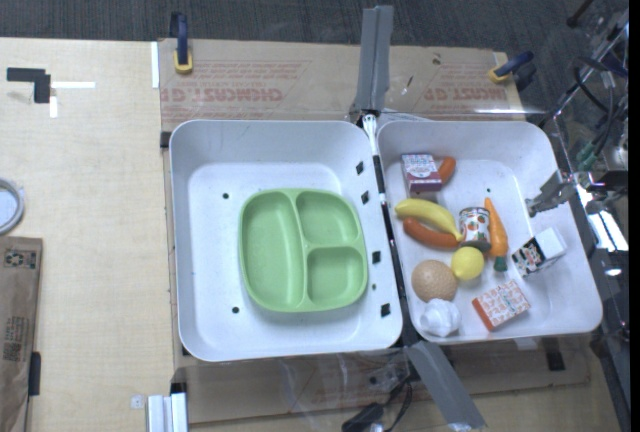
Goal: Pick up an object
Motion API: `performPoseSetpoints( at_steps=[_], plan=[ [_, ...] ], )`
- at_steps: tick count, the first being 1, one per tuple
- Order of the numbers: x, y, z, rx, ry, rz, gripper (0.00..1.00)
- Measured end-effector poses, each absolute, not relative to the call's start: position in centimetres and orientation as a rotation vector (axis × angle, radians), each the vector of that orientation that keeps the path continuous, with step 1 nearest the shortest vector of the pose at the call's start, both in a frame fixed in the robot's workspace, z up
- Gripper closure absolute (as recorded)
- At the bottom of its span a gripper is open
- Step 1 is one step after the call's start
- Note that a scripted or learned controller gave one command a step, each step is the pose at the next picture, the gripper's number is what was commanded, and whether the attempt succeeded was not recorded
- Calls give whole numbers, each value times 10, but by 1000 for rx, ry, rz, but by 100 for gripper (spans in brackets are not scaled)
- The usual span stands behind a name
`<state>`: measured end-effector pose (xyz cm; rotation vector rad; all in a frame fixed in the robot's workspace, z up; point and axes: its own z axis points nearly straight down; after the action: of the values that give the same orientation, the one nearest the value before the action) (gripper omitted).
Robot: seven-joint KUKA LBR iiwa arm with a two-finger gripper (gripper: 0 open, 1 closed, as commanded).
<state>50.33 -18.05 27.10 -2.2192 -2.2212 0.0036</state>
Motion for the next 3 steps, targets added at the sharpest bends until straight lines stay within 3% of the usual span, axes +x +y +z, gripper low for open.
performPoseSetpoints(
  at_steps=[1, 2, 3],
  plan=[
    [545, -148, 142, -2161, -2276, 4, 0],
    [570, -176, 91, -2186, -2255, 2, 0],
    [573, -174, 103, -2187, -2260, -8, 100]
  ],
)
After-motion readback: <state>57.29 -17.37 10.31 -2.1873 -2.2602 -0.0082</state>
